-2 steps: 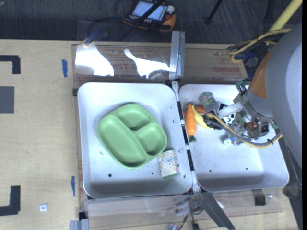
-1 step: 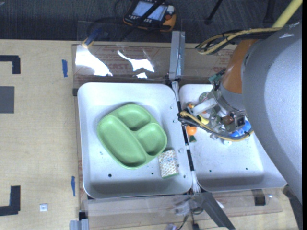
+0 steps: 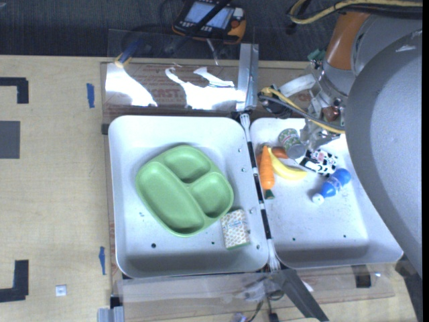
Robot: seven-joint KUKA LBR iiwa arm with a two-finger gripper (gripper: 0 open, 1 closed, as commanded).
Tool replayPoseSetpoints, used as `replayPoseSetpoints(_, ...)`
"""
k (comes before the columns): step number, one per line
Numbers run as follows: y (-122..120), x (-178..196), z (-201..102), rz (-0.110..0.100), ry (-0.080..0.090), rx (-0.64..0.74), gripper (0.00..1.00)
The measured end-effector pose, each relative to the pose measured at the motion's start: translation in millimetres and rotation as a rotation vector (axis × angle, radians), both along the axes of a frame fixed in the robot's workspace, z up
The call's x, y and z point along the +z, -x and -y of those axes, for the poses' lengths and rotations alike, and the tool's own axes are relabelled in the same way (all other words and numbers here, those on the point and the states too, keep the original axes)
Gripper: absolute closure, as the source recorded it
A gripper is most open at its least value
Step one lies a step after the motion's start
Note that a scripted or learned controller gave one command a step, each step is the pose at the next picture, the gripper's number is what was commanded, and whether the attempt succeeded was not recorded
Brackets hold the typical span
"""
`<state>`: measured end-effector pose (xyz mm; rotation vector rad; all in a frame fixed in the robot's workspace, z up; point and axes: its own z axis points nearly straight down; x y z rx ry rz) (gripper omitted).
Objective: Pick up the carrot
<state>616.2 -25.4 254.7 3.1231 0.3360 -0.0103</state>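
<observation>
The carrot (image 3: 267, 169) lies in the right bin (image 3: 322, 237), hard against its left wall, with a banana (image 3: 289, 168) touching its right side. That crowding is the risk: a finger coming down could strike the wall or the banana, or nip the banana instead, and the smooth taper may let the carrot slip out. It looks orange, short, with a green stub at its near end. The tool (image 3: 310, 138) hovers near, over the bin's far part; its state I cannot tell.

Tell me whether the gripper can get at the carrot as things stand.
Probably yes: the carrot lies uncovered by the right bin's left wall, though the banana touches it and the gripper hangs close.
</observation>
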Motion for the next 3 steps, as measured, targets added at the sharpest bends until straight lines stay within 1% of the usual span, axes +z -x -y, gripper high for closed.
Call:
replayPoseSetpoints(1, 11.7, 87.3, -18.1, 0.001, 0.001, -0.015, 1.0)
replayPoseSetpoints(2, -0.4, -42.7, -27.9, -0.005, -0.001, 0.07, 1.0)
replayPoseSetpoints(3, -13.5, -74.1, 59.0, -0.005, -0.003, 0.072, 1.0)
